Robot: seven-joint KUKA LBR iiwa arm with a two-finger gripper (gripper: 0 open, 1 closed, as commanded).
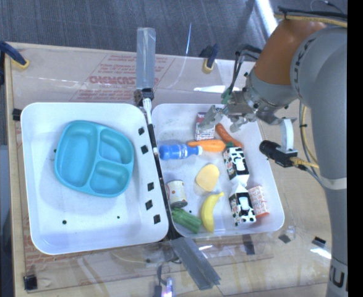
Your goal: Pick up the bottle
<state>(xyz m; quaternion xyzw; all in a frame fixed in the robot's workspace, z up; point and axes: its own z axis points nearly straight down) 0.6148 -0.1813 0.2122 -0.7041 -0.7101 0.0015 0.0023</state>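
The bottle (172, 151) is blue with a white label and lies on its side in the right bin (274, 218), near the bin's left wall. Its cap end points right, toward an orange carrot (211, 145). My gripper (226, 117) hovers over the back of the right bin, up and to the right of the bottle and apart from it. Its fingers (213, 112) are spread open with nothing between them, just above a small carton (203, 128).
The right bin also holds two cow-patterned cartons (235, 161) (243, 206), a lemon (207, 177), a banana (210, 211), a can (177, 193), a green vegetable (186, 219) and a reddish packet (260, 201). A blue divided plate (94, 158) lies in the left bin (39, 228).
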